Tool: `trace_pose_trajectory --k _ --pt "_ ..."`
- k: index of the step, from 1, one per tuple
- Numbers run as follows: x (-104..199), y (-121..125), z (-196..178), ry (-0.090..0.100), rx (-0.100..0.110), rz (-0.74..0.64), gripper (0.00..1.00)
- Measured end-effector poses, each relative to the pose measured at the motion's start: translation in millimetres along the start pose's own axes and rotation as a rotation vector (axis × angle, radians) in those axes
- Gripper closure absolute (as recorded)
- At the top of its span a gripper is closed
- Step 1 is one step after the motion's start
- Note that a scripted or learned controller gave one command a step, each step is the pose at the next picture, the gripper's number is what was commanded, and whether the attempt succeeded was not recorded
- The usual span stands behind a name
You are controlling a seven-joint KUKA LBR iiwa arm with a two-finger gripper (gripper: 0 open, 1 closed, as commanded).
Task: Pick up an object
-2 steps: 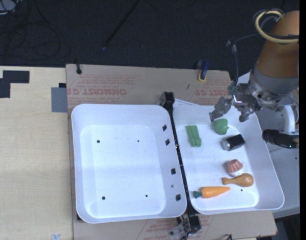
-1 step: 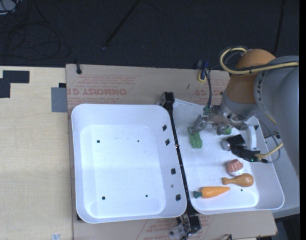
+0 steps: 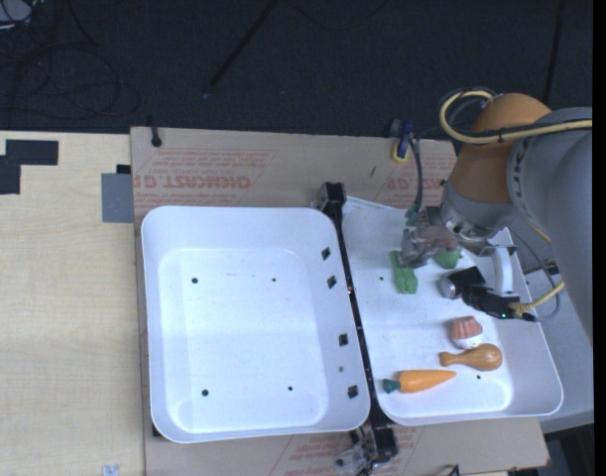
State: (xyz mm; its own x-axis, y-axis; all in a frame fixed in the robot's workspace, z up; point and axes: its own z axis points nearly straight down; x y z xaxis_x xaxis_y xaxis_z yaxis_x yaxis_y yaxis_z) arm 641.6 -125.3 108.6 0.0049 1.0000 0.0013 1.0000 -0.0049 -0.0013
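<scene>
Claw [image 3: 416, 249] low in right white bin [image 3: 541, 405], grip state can't tell.
Small green oblong plastic piece [image 3: 405, 273] lies just below-left of it, long axis near vertical.

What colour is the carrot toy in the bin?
Orange, with a green tip: the carrot toy shows best in the camera view.

Both bins [image 3: 164, 266] white. Arm [image 3: 555, 181] grey, orange band [image 3: 491, 162] above wrist. Right bin [image 3: 541, 385] contents: green piece [image 3: 405, 273], pink-and-white item [image 3: 466, 330], tan drumstick shape [image 3: 473, 358], orange carrot [image 3: 422, 381] with green tip. Bench [image 3: 55, 315] pale wood.
</scene>
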Motion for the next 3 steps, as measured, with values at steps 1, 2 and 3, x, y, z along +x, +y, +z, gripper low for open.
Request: trace_pose_trajectory --k 1,2,3 --pt "0 0 1 0.000 0.001 0.002 0.00" --pt "0 0 1 0.000 0.001 0.002 0.00" --pt "-2 -1 -9 0.000 0.001 0.005 1.00"
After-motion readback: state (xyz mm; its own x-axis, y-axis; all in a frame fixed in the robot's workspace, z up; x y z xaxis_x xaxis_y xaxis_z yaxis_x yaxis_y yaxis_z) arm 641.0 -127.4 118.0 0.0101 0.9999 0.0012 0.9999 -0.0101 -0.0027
